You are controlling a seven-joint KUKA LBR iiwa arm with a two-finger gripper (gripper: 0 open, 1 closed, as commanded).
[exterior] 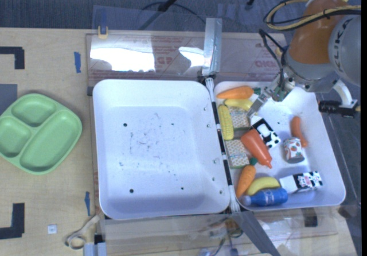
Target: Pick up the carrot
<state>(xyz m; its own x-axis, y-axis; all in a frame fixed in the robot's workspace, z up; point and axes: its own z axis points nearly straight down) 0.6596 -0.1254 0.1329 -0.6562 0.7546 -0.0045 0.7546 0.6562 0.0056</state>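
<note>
Clutter crowds the small orange carrot (246,177) against a yellow banana (263,184); gripper (265,100), grip state unclear, risks grabbing neighbours.

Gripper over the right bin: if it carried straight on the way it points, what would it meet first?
The gripper slants down and toward the view's left. Continuing that way, it would likely first meet the yellow corn cob lying near the right white bin's left wall, though depth is unclear.

My arm (338,48) is grey and rounded, with a broad orange band (312,37) above the wrist. A black-and-yellow cable (298,8) loops over that band. My wrist narrows into a small grey gripper (274,95) with slim metal parts.
</note>
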